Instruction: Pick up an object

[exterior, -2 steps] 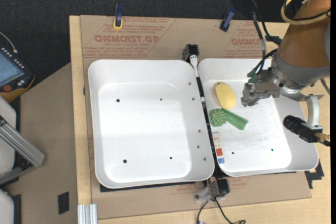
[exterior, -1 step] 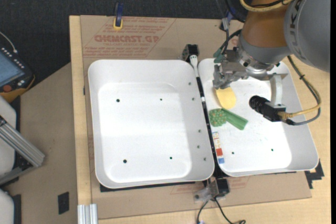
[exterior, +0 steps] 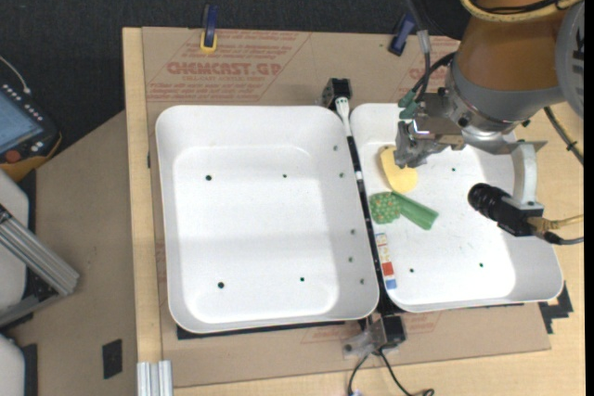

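We observe a cardboard sheet point(exterior: 232, 60) with red print under both bins, with a clamp point(exterior: 210, 28) on its far edge. The left bin point(exterior: 186, 199) sits at the left, touching the right bin point(exterior: 483, 283) along their shared edge. In the right bin, near its left wall, we note a small white stick point(exterior: 384, 260) with red and blue marks. Just beyond it lies a green object point(exterior: 401, 210), its round textured head to the left and its handle pointing right. A yellow object point(exterior: 399, 173) lies just beyond the green one, at the far left of this bin. The gripper point(exterior: 408, 158) stands over the far end of the yellow object; we cannot tell whether it is wide, narrow or gripping.
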You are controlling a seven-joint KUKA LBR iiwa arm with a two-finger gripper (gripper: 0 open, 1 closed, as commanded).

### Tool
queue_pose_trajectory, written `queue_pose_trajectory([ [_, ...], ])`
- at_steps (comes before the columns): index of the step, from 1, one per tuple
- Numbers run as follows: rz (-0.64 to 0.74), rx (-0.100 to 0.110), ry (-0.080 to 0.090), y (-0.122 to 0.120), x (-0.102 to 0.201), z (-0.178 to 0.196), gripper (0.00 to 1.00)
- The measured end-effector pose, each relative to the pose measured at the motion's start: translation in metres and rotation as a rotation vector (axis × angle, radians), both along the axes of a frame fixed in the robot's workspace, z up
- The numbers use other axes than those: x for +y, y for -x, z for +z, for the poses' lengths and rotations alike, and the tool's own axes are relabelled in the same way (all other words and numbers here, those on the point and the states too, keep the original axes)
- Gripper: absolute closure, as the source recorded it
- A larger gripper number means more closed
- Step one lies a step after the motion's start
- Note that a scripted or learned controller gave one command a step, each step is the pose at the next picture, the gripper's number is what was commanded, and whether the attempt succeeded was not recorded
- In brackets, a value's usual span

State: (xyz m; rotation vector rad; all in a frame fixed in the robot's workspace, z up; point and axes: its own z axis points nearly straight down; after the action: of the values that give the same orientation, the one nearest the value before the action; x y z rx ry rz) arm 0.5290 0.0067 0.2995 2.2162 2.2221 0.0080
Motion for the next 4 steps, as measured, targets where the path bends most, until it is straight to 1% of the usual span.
queue_pose_trajectory([
  [1,-0.005,0.002,0.002,0.041,-0.021,0.032,1.0],
  [2,0.003,-0.007,-0.001,0.042,0.02,0.125,1.0],
  [3,0.002,0.001,0.001,-0.017,0.061,0.114,1.0],
  [4,-0.005,0.015,0.002,0.047,0.048,0.067,1.0],
])
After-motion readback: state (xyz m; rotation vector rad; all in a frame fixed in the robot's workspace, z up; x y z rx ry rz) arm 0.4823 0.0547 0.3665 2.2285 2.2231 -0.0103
